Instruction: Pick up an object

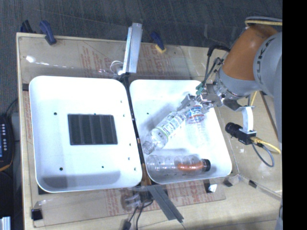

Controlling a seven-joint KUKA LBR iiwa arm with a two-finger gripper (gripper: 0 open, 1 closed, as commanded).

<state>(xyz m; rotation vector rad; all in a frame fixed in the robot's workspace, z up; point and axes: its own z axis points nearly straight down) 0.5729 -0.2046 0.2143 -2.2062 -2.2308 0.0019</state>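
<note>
Grey arm (259,56) reaches in from right, end effector (204,97) low over right bin (218,169); finger state can't tell. Clear plastic bottles (168,127) lie inside.

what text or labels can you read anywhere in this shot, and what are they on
None of it reads clearly.
Red print repeated along the clear sheet under the bins: too blurred to read.
Label on the tilted clear bottle in the right bin: too small to read.
Blue and red label on the bottle by the gripper: blurred.
Bottle with the orange insert: no legible text.
Left bin and its dark panel: no text.
</note>
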